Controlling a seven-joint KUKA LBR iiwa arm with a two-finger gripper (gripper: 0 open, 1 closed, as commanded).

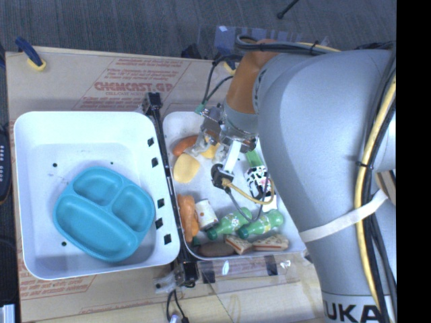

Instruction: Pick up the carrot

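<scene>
Gripper (214, 136) sat low over the right bin's (172, 123) top-left corner; grip state couldn't be read (wrist hid it). Carrot (187, 215) lay along that bin's left wall, lower down, beside a small white can (205, 214), apart from the gripper. Blue divided tray (103, 210) sat in the left bin (40, 130).

Blue sectioned plate (102, 212) lies in left bin (34, 133), lower left of frame; green bottles (246, 225) and sandwich (256, 243) at lower center.

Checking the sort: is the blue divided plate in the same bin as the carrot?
No. The blue plate lies in the left bin; the carrot is in the right bin.
</scene>
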